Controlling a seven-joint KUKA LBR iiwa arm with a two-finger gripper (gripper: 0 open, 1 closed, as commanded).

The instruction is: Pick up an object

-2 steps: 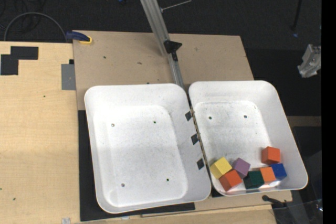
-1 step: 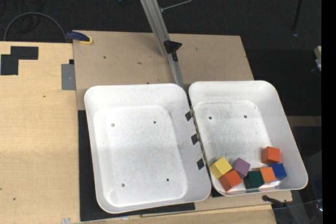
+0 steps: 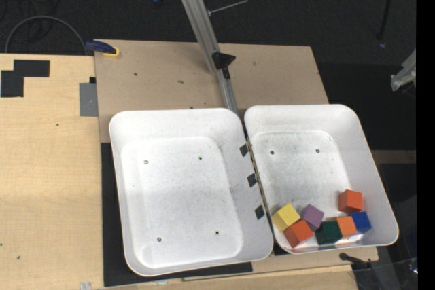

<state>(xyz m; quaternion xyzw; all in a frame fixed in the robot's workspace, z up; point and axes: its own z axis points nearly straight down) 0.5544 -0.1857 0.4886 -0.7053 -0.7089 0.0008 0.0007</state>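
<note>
Nearest the camera, seven coloured blocks crowd the near right corner of the right bin [image 3: 299,159], well apart from the end effector [image 3: 404,75] and nearer than it: a yellow block [image 3: 286,215], purple block [image 3: 312,215], red block [image 3: 298,233], green block [image 3: 329,232], orange block [image 3: 346,225], blue block [image 3: 361,221] and a second red block [image 3: 351,201] at the back of the cluster. The left bin [image 3: 177,193] adjoins, farther from the end effector. That pale grey end effector pokes in at the right edge, raised off the worktop [image 3: 272,71], outside both bins; wide or narrow cannot be told. Beyond, to its left, an aluminium rail [image 3: 197,10] slants upward.
</note>
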